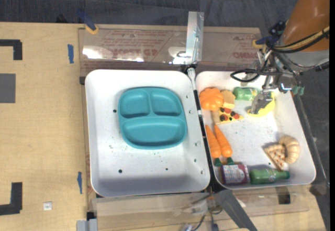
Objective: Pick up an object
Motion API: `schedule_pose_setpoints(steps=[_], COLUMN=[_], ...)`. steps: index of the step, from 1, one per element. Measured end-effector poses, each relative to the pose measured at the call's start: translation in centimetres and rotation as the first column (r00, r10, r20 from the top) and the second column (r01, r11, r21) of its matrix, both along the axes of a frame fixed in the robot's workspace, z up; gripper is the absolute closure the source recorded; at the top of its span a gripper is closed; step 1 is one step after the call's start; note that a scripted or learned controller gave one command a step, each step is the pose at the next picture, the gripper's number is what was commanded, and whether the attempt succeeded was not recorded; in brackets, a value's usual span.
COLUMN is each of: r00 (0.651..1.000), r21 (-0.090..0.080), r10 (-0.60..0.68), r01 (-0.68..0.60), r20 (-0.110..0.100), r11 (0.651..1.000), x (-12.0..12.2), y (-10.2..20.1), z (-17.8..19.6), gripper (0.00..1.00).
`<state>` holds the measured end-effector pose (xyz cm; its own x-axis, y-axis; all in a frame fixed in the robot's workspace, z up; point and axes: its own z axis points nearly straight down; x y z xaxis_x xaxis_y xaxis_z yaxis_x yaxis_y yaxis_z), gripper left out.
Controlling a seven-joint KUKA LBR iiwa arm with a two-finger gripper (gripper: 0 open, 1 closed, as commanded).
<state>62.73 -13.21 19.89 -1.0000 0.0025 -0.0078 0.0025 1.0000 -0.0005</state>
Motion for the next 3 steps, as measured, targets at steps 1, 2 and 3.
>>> schedule_pose_setpoints(steps=[1, 2, 3], r00=[0.998, 0.993, 0.979], r21=[0.0, -0.006, -0.003], r10=[-0.058, 0.121, 0.205], r01=[0.058, -0.121, -0.205], r20=[0.002, 0.008, 0.003], r11=[0.998, 0.993, 0.979], x=[-5.3, -1.0, -7.5], y=[0.1, -5.6, 0.0], z=[-10.3, -0.4, -10.9], gripper=[0.0, 0.0, 0.0])
